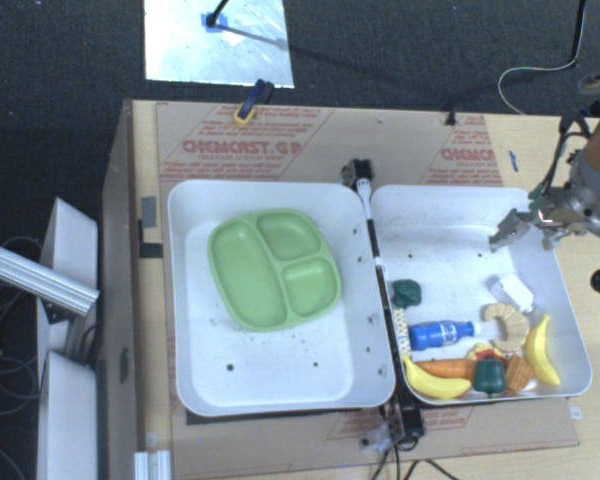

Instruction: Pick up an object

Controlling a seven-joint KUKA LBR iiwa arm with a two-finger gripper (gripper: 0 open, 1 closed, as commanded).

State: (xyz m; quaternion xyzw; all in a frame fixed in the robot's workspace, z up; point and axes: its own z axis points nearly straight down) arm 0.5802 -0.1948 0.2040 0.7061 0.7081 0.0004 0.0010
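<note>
Jaws not readable from this angle; gripper (520, 226) hovering at upper right of right bin (430, 213), w/ toy pile incl. blue bottle (442, 334) lying below-left, long axis approx. left-right.

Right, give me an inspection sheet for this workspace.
Surface: cardboard-covered bench; two white bins, left bin, right bin.
Job's things: in right bin's near corner, blue bottle, two bananas, carrot, dark green piece, white block.
Clutter: green divided plate in left bin.
Grippers: gripper over right bin's far right corner, holding nothing.
Cables: white cable far right.
Surroundings: dark carpet, foil sheet.
</note>
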